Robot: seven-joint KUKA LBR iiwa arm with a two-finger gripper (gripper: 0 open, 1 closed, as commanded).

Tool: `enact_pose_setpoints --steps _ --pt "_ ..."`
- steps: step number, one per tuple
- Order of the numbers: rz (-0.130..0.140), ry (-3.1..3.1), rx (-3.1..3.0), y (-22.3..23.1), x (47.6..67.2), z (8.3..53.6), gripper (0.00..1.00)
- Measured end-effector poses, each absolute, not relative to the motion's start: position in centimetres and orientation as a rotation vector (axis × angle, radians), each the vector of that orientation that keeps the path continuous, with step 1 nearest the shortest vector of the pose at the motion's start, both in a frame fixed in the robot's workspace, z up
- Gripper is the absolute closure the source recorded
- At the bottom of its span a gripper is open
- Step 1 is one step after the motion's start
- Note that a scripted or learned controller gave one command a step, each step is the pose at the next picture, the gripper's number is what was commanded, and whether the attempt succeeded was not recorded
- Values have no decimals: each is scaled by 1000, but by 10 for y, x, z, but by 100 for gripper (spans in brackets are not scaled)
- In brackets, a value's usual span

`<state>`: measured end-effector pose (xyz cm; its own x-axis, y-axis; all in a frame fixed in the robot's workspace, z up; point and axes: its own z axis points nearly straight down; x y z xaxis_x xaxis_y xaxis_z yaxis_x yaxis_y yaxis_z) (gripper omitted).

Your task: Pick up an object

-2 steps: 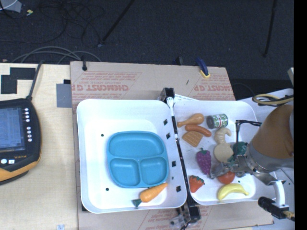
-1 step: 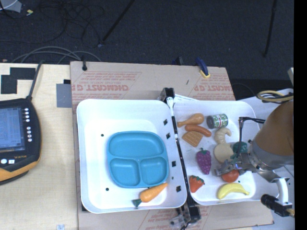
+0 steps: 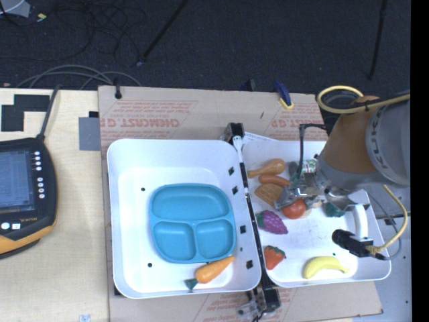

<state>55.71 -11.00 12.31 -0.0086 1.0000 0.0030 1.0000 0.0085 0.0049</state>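
My gripper (image 3: 299, 194) is low in the right bin (image 3: 375, 270), near its middle, directly above and touching or nearly touching a red tomato (image 3: 295, 210). Just left of it lie a brown bread piece (image 3: 269, 193) and two orange sausages (image 3: 271, 169), one behind the other. A purple grape bunch (image 3: 273, 222) lies in front of the bread. A strawberry (image 3: 273, 256) and a yellow banana (image 3: 325, 267) rest near the front wall. A small teal object (image 3: 333, 210) sits to the gripper's right.
The left bin (image 3: 127, 180) holds a blue divided plate (image 3: 191, 221) and an orange carrot (image 3: 213, 270) at its front right corner. A tablet-like pendant (image 3: 23, 193) lies on the bench at far left. Cables run behind the bins.
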Motion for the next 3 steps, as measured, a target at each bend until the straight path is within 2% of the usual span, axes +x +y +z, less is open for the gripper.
enact_pose_setpoints --steps 1,2,3 --pt "12 2230 2209 -29 603 192 100" --pt "11 2229 2213 31 550 293 100" --pt "1 2229 2216 89 544 317 100"
